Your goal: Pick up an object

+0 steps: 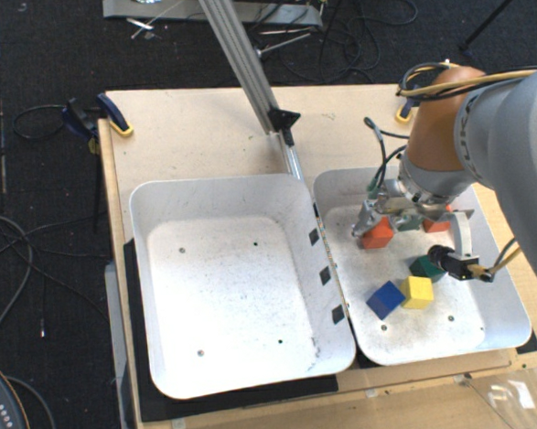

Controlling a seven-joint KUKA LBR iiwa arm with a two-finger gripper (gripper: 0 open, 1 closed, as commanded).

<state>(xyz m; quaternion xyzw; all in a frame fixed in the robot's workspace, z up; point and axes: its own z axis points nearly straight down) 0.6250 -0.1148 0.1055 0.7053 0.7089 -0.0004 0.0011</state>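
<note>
The gripper (379,218) is seen low over the right bin (497,331), with an orange block (376,236) at its fingertips; whether the block is truly clamped, or how wide the jaws stand, cannot be told from this slanted view. The block is judged light, rigid and flat-sided, best taken across two opposite faces. From the gripper, a second orange piece (437,226) lies near at three o'clock, partly hidden by the wrist. A green block (425,268), a yellow block (420,291) and a blue block (384,299) are clustered toward five o'clock, well clear of the grasp. The left bin (158,207) lies at nine o'clock.
</note>
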